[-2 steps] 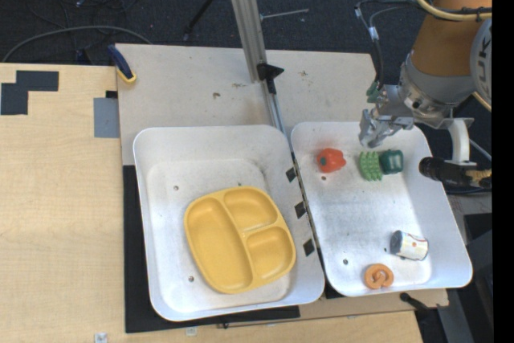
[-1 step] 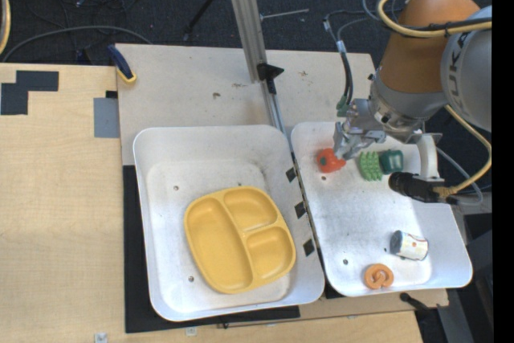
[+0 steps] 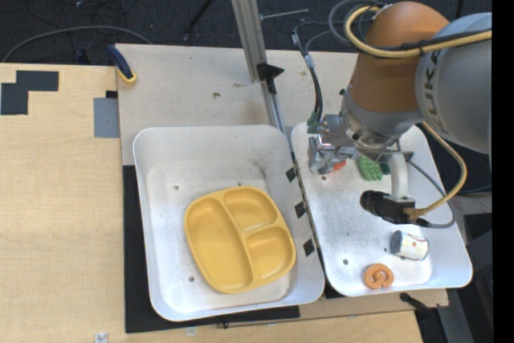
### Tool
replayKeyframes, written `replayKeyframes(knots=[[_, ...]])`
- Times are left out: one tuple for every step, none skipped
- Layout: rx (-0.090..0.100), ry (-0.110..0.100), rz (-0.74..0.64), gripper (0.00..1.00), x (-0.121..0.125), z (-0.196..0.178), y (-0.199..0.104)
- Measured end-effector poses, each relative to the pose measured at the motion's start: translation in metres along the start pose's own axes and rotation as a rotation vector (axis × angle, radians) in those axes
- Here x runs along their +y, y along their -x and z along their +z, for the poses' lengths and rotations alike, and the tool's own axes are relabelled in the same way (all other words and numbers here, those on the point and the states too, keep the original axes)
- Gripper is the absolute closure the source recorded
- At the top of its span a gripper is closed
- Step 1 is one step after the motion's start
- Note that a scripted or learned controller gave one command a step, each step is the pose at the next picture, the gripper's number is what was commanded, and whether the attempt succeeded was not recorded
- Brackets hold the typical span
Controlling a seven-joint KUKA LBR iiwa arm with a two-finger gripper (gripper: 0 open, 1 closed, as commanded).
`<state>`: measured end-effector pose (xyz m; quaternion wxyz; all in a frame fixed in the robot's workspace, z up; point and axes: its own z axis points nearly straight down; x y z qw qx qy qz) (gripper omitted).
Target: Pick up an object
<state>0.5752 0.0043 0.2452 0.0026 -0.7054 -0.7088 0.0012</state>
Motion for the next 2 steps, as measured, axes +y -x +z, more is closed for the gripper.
replayKeyframes(knots=[[0.0,0.001,-0.001,1.0,-0.011,-0.001,-0.053],[-0.001,0.0,0.0,1.0,-0.026,0.013,-0.097]])
